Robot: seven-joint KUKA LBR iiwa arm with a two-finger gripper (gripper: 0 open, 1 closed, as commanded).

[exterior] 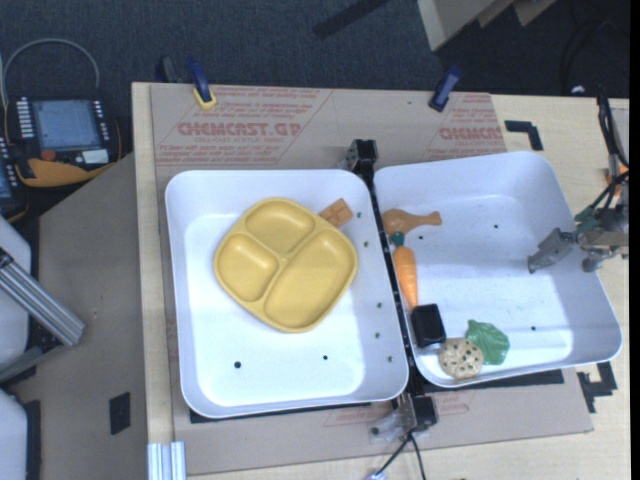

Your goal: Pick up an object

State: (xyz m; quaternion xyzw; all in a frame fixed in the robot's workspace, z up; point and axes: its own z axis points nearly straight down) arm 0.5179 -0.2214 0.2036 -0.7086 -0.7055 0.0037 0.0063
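Note:
In the right bin (500,183), several toy foods lie along the left wall and front. They are a brown drumstick (410,220), an orange carrot (405,274), a black block (428,324), a speckled cookie (461,358) and a green leafy piece (489,339). My gripper (566,247) hangs over the bin's right side, well apart from all of them, with nothing seen in it. The left bin (270,368) holds a yellow divided plate (287,263) with a small brown piece (336,212) at its upper right edge.
The two bins meet at a black clamped seam (385,268). They rest on a cardboard sheet (300,118) clipped at the back. A control pendant (62,133) lies off the bench at far left. Cables (610,138) hang by the right edge.

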